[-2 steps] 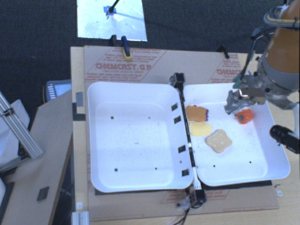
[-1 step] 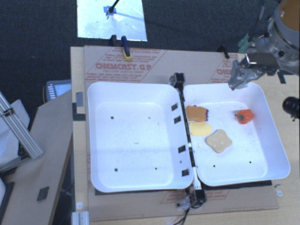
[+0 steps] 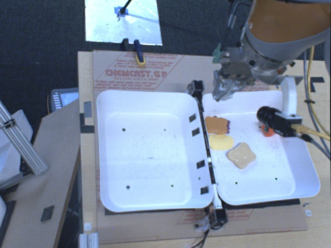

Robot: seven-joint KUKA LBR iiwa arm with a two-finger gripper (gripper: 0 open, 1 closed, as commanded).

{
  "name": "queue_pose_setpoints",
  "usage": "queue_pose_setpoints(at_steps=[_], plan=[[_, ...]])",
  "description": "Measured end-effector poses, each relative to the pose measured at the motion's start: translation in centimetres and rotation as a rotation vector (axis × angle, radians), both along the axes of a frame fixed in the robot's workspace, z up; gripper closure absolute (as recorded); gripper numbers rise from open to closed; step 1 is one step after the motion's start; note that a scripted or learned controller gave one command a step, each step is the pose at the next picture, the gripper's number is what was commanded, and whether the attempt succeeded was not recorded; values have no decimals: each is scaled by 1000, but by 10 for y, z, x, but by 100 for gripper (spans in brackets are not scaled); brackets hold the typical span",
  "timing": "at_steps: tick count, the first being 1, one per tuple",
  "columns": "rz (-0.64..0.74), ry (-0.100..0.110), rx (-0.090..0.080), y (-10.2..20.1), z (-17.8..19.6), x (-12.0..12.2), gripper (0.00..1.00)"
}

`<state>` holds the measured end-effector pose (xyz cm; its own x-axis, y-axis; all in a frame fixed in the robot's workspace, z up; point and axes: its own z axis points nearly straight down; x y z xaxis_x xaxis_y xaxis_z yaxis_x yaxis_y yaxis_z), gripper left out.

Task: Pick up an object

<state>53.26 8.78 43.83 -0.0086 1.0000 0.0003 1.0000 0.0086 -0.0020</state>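
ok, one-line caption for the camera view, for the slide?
Claw above right bin holding orange, yellow and beige food pieces.

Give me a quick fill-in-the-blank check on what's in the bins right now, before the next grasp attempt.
1. All the loose objects lie in the ____ bin as this view shows it.
2. The beige square piece lies nearer the camera than the ____ flat piece beside it.
3. The gripper hangs over that bin's ____ edge, above the orange-brown piece.

Missing words: right; yellow; far
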Motion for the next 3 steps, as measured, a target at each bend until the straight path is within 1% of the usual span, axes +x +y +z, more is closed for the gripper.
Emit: queue_pose_setpoints(at_steps=[1,2,3], plan=[[3,-10,4,74,64,-2,100],[-1,-10,3,124,88,59,100],[-2,-7,1,147,98,79,100]])
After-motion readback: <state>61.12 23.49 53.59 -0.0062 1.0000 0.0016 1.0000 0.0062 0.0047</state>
